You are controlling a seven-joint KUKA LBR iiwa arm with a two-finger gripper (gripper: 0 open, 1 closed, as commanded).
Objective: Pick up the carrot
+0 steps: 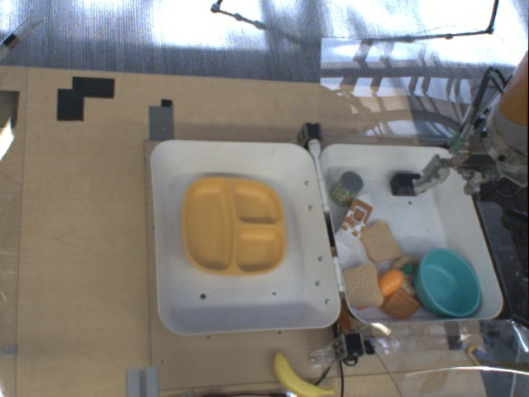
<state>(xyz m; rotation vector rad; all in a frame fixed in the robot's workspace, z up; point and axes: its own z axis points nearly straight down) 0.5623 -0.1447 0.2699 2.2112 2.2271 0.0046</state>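
The carrot is a small orange piece with a green tip. It lies near the front of the right bin, between a bread slice and a teal bowl. A brown waffle-like piece touches its front side. My gripper hangs over the bin's far right edge, well behind the carrot and apart from it, with nothing seen in it.
The right bin also holds a second bread slice, a small carton and a grey can along its left wall. A yellow divided plate sits in the left bin. A banana lies on the bench in front.
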